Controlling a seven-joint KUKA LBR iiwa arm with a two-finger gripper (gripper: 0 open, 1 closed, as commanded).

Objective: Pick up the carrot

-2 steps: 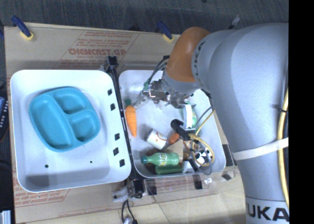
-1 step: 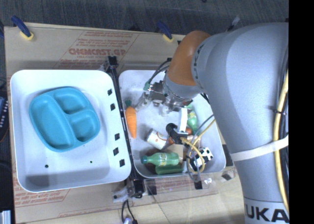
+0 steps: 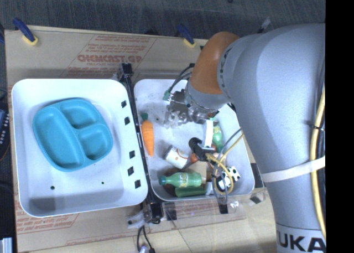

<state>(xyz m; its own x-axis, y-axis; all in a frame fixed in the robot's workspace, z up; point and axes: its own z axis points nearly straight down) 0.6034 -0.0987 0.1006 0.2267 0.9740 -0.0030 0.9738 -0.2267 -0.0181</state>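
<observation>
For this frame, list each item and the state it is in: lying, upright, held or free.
carrot: lying along the right bin's left wall, free
gripper: above the right bin, right of the carrot, nothing seen in it
green bottle: lying on its side
blue tray: flat in the left bin
white cup: tipped over

Two bins side by side — the left bin holds a tray; in the right bin, the carrot lies along the left wall, bottles nearer the front.
</observation>
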